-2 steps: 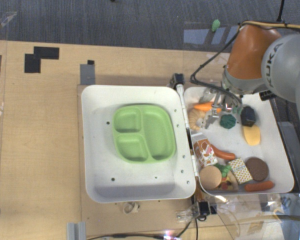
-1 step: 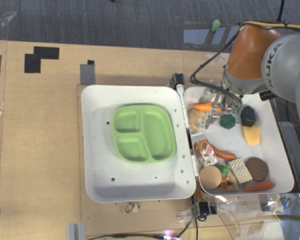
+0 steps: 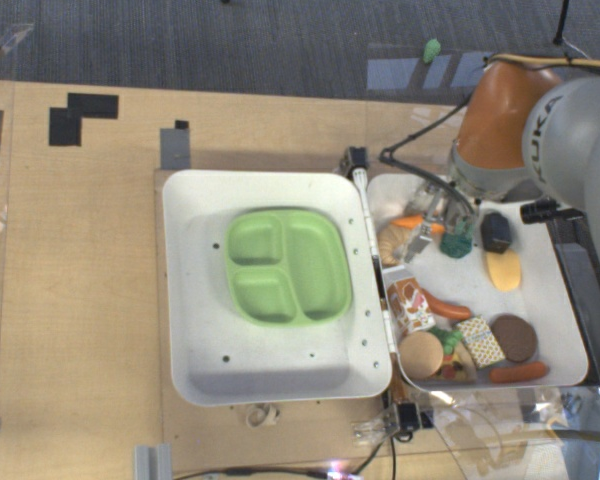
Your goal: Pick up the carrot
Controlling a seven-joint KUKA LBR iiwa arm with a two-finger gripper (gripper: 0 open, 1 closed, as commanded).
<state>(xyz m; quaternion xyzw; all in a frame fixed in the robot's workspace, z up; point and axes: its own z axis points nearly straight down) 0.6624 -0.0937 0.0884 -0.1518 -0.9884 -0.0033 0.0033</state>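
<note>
The carrot is a small orange piece lying near the back left of the right bin, beside a tan pastry. My gripper hangs low over the bin, right at the carrot's right end. The grey wrist and the orange band above it cover much of the bin's back. I cannot make out whether the carrot sits inside the gripper or just beside it.
The left bin holds a green divided plate. Crowding the right bin are a teal item, a black one, a yellow piece, two sausages, a snack box, a bun and a brown disc.
</note>
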